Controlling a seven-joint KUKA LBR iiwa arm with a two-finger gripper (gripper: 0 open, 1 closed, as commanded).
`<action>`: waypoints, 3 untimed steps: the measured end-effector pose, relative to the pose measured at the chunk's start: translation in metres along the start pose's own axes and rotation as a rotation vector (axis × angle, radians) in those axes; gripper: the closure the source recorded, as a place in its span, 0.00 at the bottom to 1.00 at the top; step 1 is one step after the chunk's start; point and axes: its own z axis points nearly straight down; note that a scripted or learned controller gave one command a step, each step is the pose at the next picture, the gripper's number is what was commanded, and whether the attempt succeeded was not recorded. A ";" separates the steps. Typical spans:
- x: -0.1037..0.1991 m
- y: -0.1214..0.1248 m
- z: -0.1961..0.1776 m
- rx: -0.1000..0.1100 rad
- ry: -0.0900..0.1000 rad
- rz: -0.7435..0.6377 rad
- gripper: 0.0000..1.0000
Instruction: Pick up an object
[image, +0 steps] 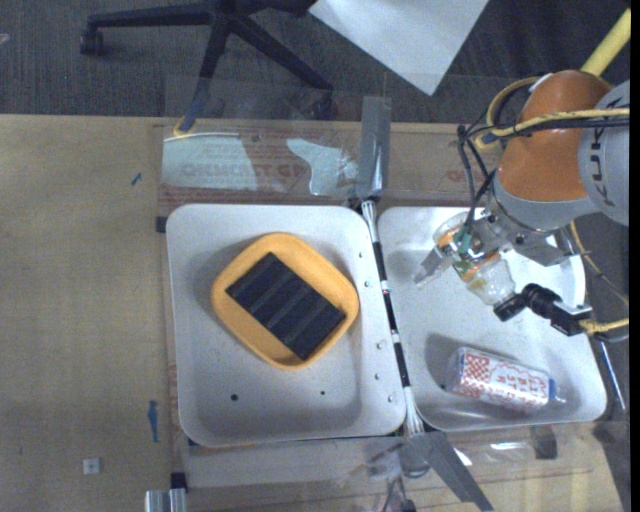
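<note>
A rounded yellow slab with a dark ribbed panel (285, 300) lies in the left bin (195, 400). A red-and-white patterned tube (503, 378) lies in the right bin (590, 395), well below the gripper (470, 255), a blurred tangle whose grip I cannot tell.

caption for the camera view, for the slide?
KUKA arm's gripper over the right bin, above a red-patterned tube; yellow tray in the left bin.

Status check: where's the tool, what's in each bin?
Tool over right bin, top end. Red-patterned tube lying near its bottom edge, untouched. Yellow tray in left bin.
</note>
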 end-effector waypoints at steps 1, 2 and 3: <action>-0.060 0.042 0.097 -0.008 -0.006 -0.046 0.00; -0.061 0.043 0.086 -0.012 -0.010 -0.045 1.00; 0.020 0.089 -0.016 -0.007 -0.006 -0.356 1.00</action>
